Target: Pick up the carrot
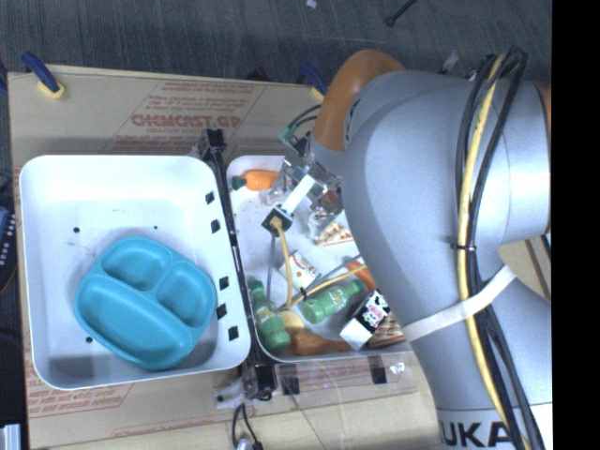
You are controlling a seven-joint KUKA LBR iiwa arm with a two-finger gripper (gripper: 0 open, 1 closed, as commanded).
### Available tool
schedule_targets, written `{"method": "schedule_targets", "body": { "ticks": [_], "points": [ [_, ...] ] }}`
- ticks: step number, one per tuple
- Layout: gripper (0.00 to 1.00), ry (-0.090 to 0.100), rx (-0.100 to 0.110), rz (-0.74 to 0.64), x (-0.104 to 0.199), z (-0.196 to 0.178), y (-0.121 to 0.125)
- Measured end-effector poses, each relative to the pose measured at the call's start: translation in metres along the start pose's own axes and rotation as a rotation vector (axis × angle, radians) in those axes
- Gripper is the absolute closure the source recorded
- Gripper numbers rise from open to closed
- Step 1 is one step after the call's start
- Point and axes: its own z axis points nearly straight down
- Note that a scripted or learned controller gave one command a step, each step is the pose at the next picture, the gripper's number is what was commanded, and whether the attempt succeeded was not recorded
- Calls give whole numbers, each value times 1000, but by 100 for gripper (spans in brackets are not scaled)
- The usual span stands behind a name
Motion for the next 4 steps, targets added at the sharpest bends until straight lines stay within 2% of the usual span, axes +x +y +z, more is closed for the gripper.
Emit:
{"method": "schedule_targets", "body": {
  "ticks": [1,2,3,4],
  "points": [
    [0,26,-21,107,1,-168,-6],
    [0,8,-7,140,-3,-59,-19],
    [0,10,-9,235,-22,0,-33],
    [100,11,-2,227,-20,-11,-34]
  ]
}}
